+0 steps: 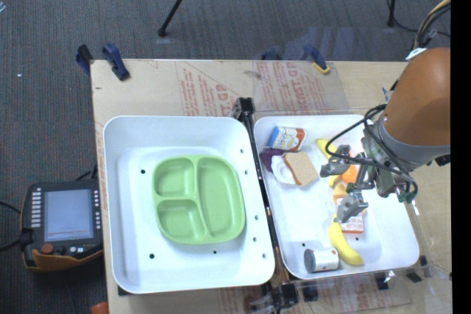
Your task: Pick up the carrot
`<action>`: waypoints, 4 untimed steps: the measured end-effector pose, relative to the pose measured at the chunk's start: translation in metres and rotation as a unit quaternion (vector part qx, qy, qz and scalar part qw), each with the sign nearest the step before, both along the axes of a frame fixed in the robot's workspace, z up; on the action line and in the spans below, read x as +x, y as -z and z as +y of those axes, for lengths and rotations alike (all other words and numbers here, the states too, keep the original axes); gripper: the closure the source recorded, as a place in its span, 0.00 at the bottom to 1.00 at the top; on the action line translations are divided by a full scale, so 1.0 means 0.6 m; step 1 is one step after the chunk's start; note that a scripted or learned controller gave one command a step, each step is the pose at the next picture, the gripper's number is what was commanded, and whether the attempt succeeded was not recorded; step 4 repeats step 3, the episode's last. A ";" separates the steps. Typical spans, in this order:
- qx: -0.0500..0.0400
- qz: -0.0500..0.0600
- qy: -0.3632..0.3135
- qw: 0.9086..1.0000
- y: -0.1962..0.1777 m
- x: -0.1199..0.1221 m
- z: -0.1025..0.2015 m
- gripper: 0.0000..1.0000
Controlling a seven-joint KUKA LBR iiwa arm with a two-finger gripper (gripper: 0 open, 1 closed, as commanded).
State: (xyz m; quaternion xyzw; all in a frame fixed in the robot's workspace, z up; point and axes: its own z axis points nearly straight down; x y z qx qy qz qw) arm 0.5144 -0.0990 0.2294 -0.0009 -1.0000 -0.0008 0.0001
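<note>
Carrot not yet lifted.
The gripper [352, 204] is poised above the carrot [346, 178] near the right bin's [294, 232] right edge; grip state cannot be told.

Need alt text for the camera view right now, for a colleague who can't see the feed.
The arm's pincer hangs low over the right bin, beside an orange carrot among a bread slice, a banana and a small can. The left bin holds a green divided plate.

grey arm [397, 147] with orange band, black cables.
</note>
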 end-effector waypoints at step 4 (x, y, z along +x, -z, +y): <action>0.000 -0.003 0.148 0.989 0.218 0.161 -0.160 1.00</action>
